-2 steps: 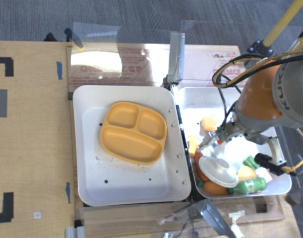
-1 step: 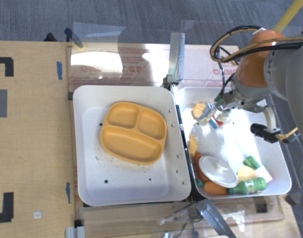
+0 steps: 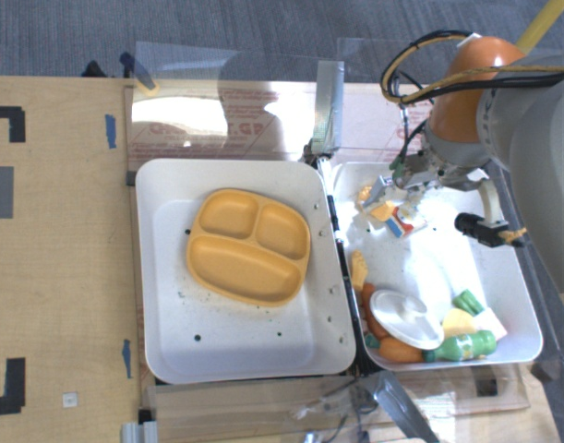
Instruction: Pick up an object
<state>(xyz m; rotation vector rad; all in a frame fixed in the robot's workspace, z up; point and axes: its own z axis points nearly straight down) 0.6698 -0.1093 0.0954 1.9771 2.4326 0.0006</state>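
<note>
An orange divided plate [image 3: 249, 245] is seen in the left bin [image 3: 162, 340]. In the right bin [image 3: 512, 275], a white dish [image 3: 406, 317], green bottle [image 3: 466, 344] and small colored pieces [image 3: 392, 215] are noted. The pincer [image 3: 406, 178] is lowered at the far end; its state cannot be told.

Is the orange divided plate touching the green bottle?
Apart. The camera view shows the orange divided plate in the left bin and the green bottle in the right bin.

Lab bench [image 3: 51, 247] with 2 bins [image 3: 162, 275]
</note>
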